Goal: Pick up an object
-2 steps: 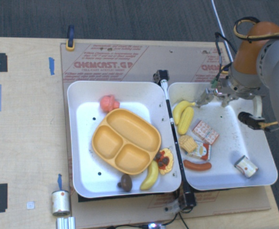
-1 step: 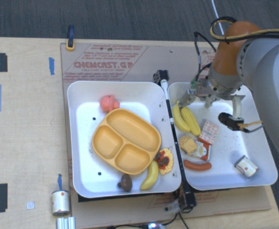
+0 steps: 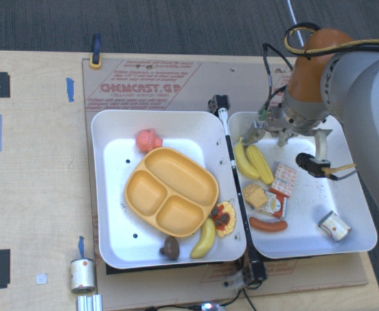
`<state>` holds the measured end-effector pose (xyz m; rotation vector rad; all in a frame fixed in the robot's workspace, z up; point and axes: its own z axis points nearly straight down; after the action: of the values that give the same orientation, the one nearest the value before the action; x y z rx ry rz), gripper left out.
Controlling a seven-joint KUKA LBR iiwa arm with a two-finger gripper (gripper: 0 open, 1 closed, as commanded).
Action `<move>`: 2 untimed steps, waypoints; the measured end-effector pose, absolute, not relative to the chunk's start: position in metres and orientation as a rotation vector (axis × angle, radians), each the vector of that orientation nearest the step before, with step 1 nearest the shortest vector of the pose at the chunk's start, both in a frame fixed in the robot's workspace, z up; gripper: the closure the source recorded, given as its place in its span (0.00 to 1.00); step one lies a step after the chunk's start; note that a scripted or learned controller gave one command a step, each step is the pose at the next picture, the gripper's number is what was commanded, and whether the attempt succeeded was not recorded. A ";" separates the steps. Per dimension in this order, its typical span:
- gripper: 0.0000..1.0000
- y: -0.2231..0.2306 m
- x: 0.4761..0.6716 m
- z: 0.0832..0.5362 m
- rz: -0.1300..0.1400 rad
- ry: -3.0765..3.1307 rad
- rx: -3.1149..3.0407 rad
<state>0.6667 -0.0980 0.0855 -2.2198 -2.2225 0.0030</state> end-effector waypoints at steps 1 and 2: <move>0.00 -0.096 0.666 0.086 0.005 -2.222 -2.220; 0.00 -0.095 0.666 0.086 0.006 -2.222 -2.220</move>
<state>0.6664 -0.0949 0.0857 -2.2203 -2.2217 0.0058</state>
